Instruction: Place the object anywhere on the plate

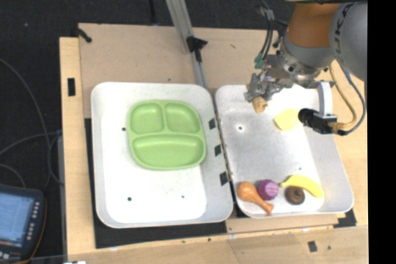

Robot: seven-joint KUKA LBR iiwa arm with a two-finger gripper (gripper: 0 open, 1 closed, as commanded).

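Lying nearest in the right bin [247,151], an orange gourd-shaped toy [253,193] is sitting well apart from the gripper [258,96], which is hanging at the far edge, pinching a small tan object [260,106], while the green plate [166,135] is resting in the left bin [111,188].

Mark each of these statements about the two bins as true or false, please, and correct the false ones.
1. The green plate lies in the left bin. True.
2. The plate has three compartments. True.
3. A banana already rests on the plate. False: the banana lies in the right bin, near its front edge.
4. The gripper is above the left bin. False: it is at the back of the right bin, with a small tan object right under it.
5. A yellow piece lies in the right bin, apart from the group at the front. True.
6. The purple object stands alone. False: an orange object lies against it.
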